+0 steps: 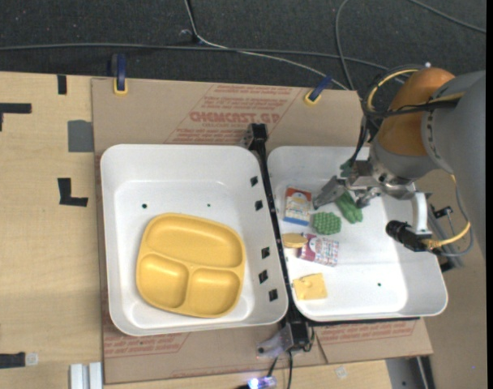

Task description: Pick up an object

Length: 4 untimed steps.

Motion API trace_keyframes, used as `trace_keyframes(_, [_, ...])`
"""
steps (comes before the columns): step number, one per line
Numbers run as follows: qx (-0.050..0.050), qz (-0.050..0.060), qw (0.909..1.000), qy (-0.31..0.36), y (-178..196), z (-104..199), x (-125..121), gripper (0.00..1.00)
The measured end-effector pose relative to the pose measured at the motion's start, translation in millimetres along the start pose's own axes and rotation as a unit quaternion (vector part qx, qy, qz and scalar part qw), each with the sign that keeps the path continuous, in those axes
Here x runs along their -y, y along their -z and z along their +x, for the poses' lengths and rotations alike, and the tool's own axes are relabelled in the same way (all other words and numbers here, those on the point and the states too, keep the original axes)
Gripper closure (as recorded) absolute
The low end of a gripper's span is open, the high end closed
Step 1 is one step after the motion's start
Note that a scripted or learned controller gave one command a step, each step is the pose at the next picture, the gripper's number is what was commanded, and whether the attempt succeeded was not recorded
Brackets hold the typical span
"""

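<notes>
The right bin (409,294) holds several small items: a blue and white packet (297,205), a knobbly green piece (326,222), a darker green piece (349,210), a pink packet (321,250), a small yellow bit (293,240) and a yellow wedge (310,286). My gripper (345,194) hangs low over the upper middle of this bin, open, with its fingers spread just above the darker green piece. Nothing is held between them. One dark finger (328,194) points toward the blue and white packet.
The left bin (121,168) holds a yellow divided plate (190,264). A black divider (267,217) runs between the bins. Both bins rest on a cardboard sheet (222,112). Cables loop above the arm's wrist (409,136) at the right.
</notes>
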<state>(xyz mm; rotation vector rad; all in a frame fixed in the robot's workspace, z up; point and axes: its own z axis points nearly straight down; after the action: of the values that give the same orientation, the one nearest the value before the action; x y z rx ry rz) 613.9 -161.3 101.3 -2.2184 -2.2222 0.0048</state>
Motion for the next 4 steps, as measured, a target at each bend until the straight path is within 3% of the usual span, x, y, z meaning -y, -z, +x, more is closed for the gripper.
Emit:
trace_keyframes(1, [0.0, -0.002, 1.0, 0.001, 14.2, 0.7, -1.4, 1.0])
trace_keyframes(3, [0.0, -0.004, 1.0, 0.0, 119.9, -6.5, -10.4, 1.0])
trace_keyframes(4, [-0.001, -0.001, 1.0, 0.002, 119.9, 55.7, 0.7, 1.0])
